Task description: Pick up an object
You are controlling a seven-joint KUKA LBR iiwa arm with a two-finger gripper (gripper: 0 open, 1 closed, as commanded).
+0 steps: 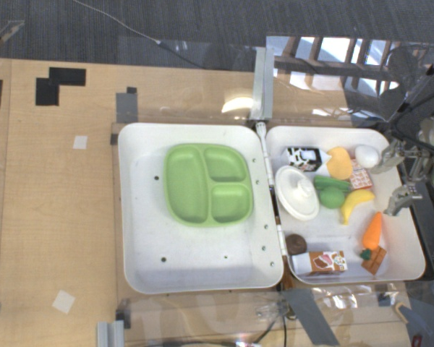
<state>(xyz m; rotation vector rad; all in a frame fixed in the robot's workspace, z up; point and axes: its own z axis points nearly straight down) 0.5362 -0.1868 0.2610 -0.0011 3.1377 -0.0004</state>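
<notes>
On the counter [50, 230], the right bin [412, 262] holds toys. The gripper [403, 178] hovers at its rim, approaching; jaws' state: cannot tell. Next: descend onto the carrot [373, 230].

A green three-compartment plastic plate [207, 184] is lying in the left shallow white bin [141, 251] while toy foods, including an orange plastic carrot [373, 230], are crowding the right shallow white bin [409, 260].

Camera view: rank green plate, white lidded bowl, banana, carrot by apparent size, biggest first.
1. green plate, by far the largest
2. white lidded bowl
3. banana and carrot: look about alike, so no ranking between them
</notes>
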